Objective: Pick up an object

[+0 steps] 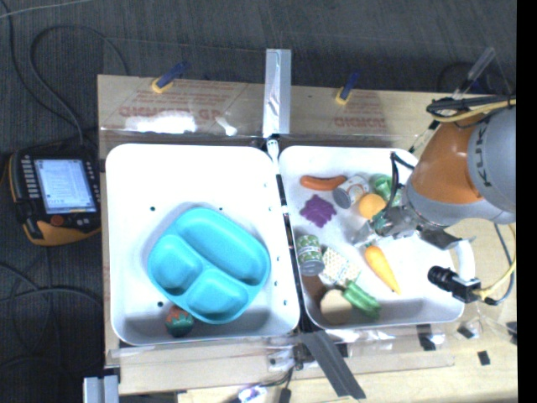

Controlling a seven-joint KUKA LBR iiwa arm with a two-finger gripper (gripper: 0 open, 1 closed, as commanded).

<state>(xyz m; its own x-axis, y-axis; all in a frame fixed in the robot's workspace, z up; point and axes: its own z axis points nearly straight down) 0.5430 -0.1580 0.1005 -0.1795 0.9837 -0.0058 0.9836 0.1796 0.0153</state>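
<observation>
While our gripper (382, 225) hangs low among the toys in the right bin (419, 309), just above the carrot (380, 264) — nothing is lifted yet, and the grasp itself remains.

Smooth glossy plastic tray (210, 263)

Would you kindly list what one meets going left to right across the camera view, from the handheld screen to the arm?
Handheld screen → blue tray → green can → carrot → arm's orange band.
</observation>
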